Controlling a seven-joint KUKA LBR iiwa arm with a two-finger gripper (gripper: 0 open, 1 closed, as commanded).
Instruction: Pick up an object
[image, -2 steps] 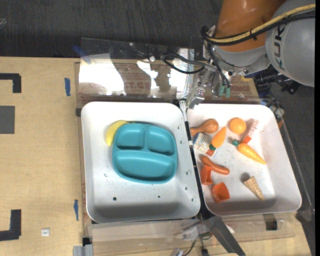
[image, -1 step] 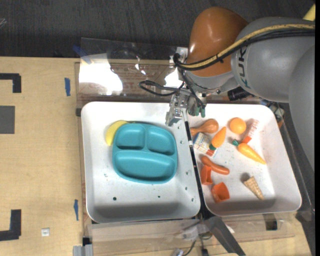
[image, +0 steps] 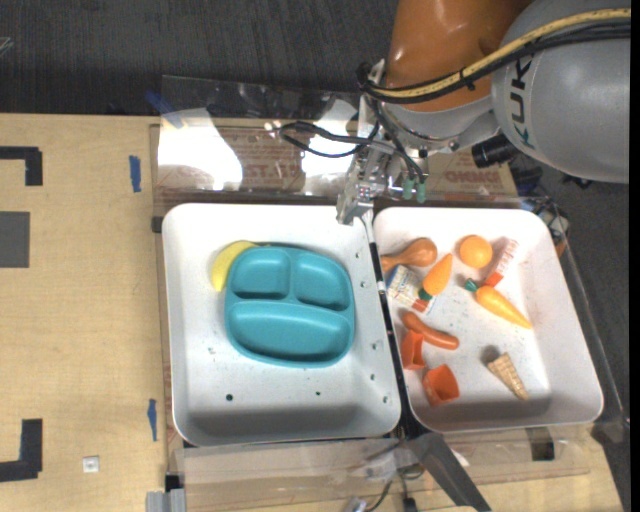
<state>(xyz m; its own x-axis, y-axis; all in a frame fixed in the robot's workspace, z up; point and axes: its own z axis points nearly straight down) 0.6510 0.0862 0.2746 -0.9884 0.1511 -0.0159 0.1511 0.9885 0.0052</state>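
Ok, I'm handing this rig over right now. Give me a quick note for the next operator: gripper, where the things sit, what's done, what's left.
Gripper: above the far end of the wall between the two bins, nothing seen between its fingers; open or shut is unclear from this angle.
Left bin: teal divided tray with a yellow piece tucked under its far-left edge.
Right bin: toy food, including an orange ball, a carrot, a sausage and an ice-cream cone.
Done: nothing picked up so far.
Left: choose an object, descend, grasp and lift it.
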